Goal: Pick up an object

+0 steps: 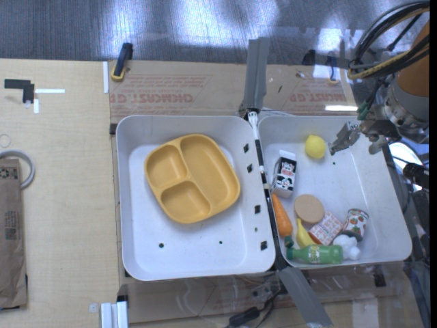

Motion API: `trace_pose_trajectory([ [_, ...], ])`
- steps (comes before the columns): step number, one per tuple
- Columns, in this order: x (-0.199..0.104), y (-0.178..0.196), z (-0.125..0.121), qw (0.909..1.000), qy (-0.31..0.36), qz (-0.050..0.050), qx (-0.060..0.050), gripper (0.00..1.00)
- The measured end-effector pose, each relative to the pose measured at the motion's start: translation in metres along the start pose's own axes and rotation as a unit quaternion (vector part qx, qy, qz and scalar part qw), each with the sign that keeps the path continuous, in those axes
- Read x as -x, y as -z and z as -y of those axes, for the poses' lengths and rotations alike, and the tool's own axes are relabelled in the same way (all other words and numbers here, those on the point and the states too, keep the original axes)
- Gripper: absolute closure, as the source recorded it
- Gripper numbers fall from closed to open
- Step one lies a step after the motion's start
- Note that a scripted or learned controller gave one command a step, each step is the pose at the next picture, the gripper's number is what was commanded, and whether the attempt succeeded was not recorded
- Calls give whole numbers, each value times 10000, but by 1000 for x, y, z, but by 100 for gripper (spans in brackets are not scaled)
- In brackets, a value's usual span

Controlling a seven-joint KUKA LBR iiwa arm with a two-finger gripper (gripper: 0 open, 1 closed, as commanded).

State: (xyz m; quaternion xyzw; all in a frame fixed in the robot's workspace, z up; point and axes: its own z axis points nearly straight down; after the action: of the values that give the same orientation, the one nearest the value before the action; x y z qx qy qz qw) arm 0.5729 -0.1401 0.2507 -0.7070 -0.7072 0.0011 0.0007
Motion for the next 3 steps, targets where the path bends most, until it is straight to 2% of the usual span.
trace_pose_trajectory([
  [1,1,8,0,10000,3,6,-6,100],
  [2,-27,99,-65,9990,442,11,13,100],
  [3,-53,78,-86,9818,1899,8,6,100],
])
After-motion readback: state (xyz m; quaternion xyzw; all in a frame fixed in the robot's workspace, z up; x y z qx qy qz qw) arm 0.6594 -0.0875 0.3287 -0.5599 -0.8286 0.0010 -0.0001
